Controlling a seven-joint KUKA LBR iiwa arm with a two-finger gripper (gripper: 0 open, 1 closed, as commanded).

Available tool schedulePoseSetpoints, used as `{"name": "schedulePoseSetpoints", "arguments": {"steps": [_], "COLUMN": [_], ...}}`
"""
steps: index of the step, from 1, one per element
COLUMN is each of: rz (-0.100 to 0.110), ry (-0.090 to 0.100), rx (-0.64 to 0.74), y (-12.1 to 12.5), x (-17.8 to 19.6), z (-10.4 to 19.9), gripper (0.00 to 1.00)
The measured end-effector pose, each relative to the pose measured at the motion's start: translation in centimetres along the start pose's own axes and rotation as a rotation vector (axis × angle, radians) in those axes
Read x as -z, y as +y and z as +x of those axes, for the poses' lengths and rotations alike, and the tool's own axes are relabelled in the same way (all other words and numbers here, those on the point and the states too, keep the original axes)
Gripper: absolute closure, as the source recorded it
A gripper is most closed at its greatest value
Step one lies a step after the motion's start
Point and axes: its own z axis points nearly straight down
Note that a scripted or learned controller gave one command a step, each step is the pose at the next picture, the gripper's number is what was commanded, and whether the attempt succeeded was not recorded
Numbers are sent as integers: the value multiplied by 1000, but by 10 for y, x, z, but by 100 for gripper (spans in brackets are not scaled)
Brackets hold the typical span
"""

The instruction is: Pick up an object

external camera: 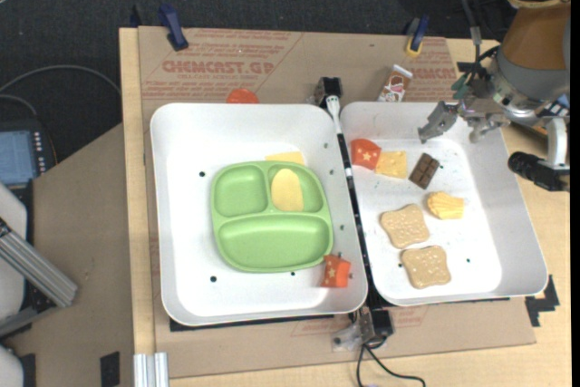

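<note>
The right bin (507, 222) holds a red piece with a star (365, 154), a yellow cheese square (392, 164), a brown chocolate block (424, 169), a yellow ridged chip (445, 207) and two toast slices (404, 226) (426, 266). My gripper (458, 122) hangs over that bin's far edge, up and to the right of the chocolate. It is open, with nothing between its fingers.
In the left bin (172, 195) lies a green divided plate (270, 215) with a yellow piece (286, 190) in one compartment, and a small red-orange block (336, 271) at its near right corner. A small carton (394, 84) and blue clamps (172, 24) sit on the board behind the bins.
</note>
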Motion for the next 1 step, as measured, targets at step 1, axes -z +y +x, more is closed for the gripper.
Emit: {"name": "schedulePoseSetpoints", "arguments": {"steps": [1], "rz": [15], "ry": [5], "rx": [-1], "y": [-63], "x": [-109], "z": [19], "gripper": [0]}}
